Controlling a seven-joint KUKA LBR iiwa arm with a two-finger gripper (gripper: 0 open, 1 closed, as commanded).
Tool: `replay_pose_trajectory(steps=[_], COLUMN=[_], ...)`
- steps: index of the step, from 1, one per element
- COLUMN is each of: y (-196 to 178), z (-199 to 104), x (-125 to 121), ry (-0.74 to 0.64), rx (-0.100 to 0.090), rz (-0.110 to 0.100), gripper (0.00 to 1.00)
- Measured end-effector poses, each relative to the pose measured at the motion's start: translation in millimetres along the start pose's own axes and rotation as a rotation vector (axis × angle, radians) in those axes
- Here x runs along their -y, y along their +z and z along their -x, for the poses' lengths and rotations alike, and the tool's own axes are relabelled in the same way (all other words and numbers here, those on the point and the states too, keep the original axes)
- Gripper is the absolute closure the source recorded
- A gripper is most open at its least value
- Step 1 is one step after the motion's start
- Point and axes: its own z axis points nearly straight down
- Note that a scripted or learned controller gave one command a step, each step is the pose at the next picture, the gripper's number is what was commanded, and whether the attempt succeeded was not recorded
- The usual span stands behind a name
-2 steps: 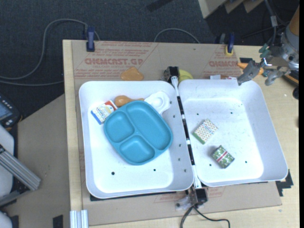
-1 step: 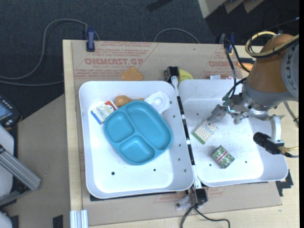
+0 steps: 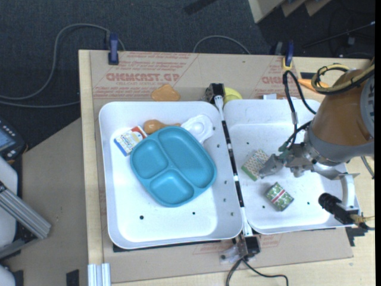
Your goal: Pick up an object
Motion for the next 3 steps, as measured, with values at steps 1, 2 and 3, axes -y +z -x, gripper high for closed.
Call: replay_pose_trajectory(steps=[1,2,3], y=[60.0,45.1,-47.4], z=[2.6,2.6,-88.5], x=[31.1,26.8,-5.4], ry=[0.000,-0.001,-0.008], rx=[0.001,0.004,0.004], rz=[0.000,0.014,0.016], gripper=[0.00,1.00,1.00])
